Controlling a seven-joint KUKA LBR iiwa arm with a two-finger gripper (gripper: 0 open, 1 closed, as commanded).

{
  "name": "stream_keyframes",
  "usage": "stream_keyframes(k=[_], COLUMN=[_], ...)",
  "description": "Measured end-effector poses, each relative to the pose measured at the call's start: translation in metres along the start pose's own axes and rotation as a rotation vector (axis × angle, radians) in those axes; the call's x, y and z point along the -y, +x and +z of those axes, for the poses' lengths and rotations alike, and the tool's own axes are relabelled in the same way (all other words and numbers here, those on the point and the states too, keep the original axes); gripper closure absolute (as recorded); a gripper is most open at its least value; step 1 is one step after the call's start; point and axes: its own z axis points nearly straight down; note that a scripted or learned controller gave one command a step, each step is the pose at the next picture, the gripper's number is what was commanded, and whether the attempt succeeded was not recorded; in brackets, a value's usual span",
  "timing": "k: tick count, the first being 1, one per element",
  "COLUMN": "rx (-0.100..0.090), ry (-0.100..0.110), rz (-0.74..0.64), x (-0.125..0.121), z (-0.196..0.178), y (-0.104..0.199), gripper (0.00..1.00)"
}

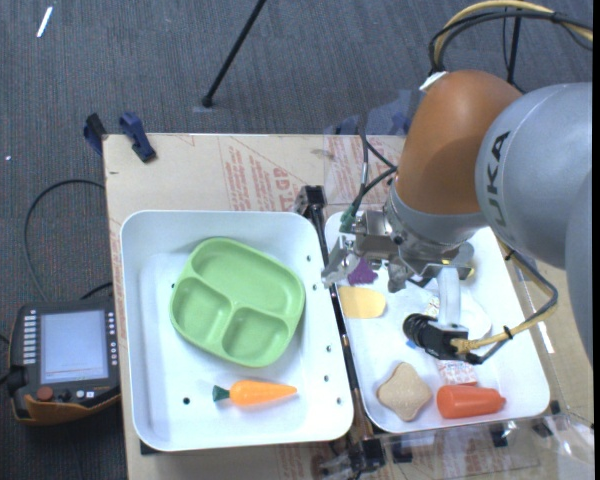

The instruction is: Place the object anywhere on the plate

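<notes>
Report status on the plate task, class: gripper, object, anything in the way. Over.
Gripper low over right bin, above yellow piece. Green plate in left bin, nothing on it. Carrot lies beside plate.

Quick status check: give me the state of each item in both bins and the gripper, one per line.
green plate: in left bin, upright, nothing on it
toy carrot: lying flat in left bin, below the plate
yellow piece: flat in right bin, beside the gripper
tan piece: flat in right bin
orange-red piece: flat in right bin
gripper: low over right bin
</notes>
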Motion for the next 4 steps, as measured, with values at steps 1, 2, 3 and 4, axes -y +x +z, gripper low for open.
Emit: stream_keyframes(k=[1, 2, 3, 4], rx=[0.000, 0.000, 0.000, 0.000], ry=[0.000, 0.000, 0.000, 0.000], rz=[0.000, 0.000, 0.000, 0.000], x=[0.0000, 0.0000, 0.0000, 0.0000], z=[0.0000, 0.0000, 0.0000, 0.0000], y=[0.0000, 0.0000, 0.0000, 0.0000], gripper=[0.00, 0.00, 0.00, 0.00])
